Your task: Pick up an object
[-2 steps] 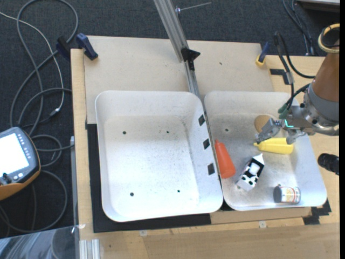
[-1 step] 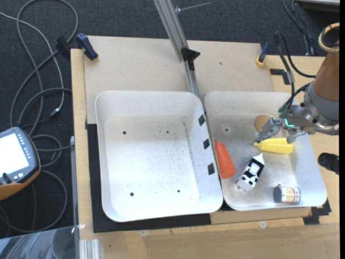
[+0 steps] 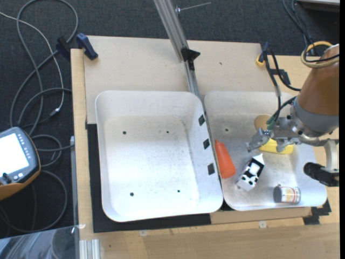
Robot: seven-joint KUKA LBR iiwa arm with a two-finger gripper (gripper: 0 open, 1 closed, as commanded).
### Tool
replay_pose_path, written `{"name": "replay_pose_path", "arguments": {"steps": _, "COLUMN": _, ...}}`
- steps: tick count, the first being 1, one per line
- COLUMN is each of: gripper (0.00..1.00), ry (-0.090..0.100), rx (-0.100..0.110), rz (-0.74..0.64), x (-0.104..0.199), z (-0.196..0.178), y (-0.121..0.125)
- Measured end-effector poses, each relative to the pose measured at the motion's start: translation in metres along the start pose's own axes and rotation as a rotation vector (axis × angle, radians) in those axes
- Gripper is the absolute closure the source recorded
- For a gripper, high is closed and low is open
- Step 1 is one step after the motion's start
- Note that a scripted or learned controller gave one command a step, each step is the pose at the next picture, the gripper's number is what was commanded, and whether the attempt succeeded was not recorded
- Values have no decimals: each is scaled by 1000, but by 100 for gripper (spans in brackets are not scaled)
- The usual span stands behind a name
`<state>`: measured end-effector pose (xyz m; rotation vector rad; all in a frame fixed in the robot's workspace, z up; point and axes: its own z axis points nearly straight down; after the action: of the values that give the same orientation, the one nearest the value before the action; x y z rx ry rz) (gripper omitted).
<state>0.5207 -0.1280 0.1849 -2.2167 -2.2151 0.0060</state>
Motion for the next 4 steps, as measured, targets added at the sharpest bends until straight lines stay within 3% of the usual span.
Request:
{"name": "replay_pose_path", "arguments": {"steps": 2, "gripper": 0, "ry": 1, "rx": 0, "rz": 0, "x": 2, "z": 96, "y": -3}}
{"name": "replay_pose_path", "arguments": {"steps": 3, "gripper": 100, "ry": -1, "rx": -8, "rz": -1, "x": 2, "z": 82, "y": -1}}
{"name": "replay_pose_path", "arguments": {"steps": 4, "gripper": 100, "ry": -4, "rx": -13, "rz": -3, "x": 8, "z": 37, "y": 3}}
